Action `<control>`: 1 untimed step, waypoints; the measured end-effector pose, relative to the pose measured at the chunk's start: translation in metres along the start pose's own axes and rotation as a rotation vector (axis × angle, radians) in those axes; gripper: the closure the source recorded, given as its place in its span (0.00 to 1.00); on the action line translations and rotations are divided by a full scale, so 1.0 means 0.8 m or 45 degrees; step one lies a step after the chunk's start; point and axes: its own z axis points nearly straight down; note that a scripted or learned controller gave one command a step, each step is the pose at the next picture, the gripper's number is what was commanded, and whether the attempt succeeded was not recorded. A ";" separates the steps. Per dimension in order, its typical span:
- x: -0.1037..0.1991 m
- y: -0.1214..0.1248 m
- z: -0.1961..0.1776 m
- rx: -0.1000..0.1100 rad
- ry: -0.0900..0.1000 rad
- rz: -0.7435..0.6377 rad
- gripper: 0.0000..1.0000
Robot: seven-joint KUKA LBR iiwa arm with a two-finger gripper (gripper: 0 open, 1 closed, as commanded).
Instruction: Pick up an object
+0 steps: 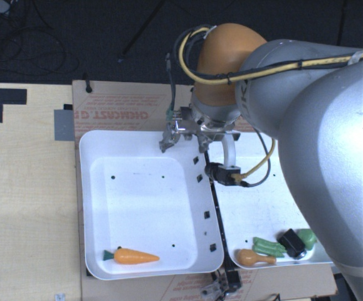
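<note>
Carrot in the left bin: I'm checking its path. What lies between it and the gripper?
Camera view: bare white bin floor lies between the carrot and the gripper.

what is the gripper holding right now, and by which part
Nothing. The gripper hangs above the bins' far edge with no object in it; the carrot lies in the left bin.
</note>
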 end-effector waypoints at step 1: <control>0.161 -0.002 -0.031 0.000 0.006 -0.016 0.00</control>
